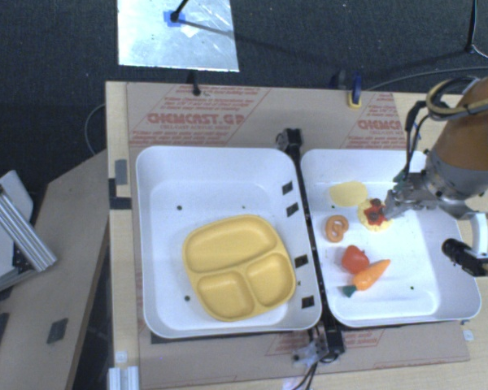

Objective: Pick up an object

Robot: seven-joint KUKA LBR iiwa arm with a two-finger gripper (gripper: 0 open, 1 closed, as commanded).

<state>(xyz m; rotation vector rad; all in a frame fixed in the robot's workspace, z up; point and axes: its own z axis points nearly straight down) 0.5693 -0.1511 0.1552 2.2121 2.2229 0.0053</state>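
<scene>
In the right bin (407, 299) lie a pale yellow flat piece (347, 192), a small orange pretzel (336, 228), a red tomato (355, 258), an orange carrot (369, 275) and a small yellow-and-red toy (376, 214). My gripper (393, 205) reaches in from the right and hangs right at the yellow-and-red toy, its tip touching or just above it. The arm's grey body and orange band (472, 136) cover the bin's right rear part.
The left bin (163, 177) holds a yellow three-compartment tray (238, 265). A black divider with clips (302, 218) runs between the bins. A shiny metal sheet (176, 23) lies on the dark floor behind the bench. Cables trail at the right.
</scene>
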